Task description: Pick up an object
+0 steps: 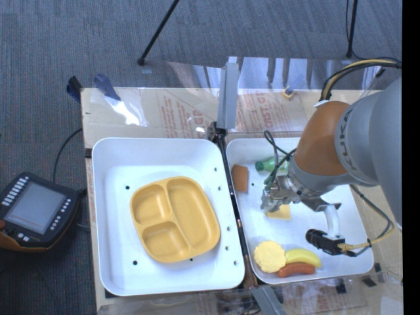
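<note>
Hovering low in the right bin (354, 169), the gripper (275, 199) sits just over a pale yellow cheese-like wedge (281, 211); whether its jaws are parted or grip anything cannot be told. A straight, centred descent looks wisest. Nearer the camera than the wedge lie a ridged yellow disc (270, 256), a smooth banana (303, 257) and an orange carrot (296, 270).

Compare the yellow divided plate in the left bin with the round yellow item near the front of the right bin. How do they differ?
The divided plate is far larger than the round yellow item. The plate is a rounded rectangle with three compartments; the round item is a scalloped disc with none. The plate lies alone in the left bin; the round item lies beside a banana in the right bin. Both are yellow and lie flat.
</note>
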`<control>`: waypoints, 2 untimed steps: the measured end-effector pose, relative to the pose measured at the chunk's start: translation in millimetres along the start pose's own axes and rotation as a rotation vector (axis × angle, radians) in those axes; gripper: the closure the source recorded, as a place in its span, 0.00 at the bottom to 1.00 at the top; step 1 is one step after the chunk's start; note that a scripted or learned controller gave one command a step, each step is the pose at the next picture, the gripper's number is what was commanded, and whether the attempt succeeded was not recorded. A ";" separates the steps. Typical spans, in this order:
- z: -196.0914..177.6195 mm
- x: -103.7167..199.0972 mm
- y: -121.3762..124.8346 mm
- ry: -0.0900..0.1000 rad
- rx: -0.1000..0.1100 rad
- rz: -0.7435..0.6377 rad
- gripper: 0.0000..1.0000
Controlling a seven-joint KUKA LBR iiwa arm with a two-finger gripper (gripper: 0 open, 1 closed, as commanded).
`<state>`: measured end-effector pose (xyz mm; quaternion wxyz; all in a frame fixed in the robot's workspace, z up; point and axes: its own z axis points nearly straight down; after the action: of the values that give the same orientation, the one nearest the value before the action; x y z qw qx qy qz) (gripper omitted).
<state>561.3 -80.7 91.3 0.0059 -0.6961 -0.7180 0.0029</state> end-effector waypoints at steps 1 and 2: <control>0.2 -0.4 -0.2 0.000 0.000 0.001 0.00; 6.1 -21.5 31.2 -0.003 -0.007 -0.101 0.00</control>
<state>593.0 -101.1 84.7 0.0024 -0.6590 -0.7522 0.0012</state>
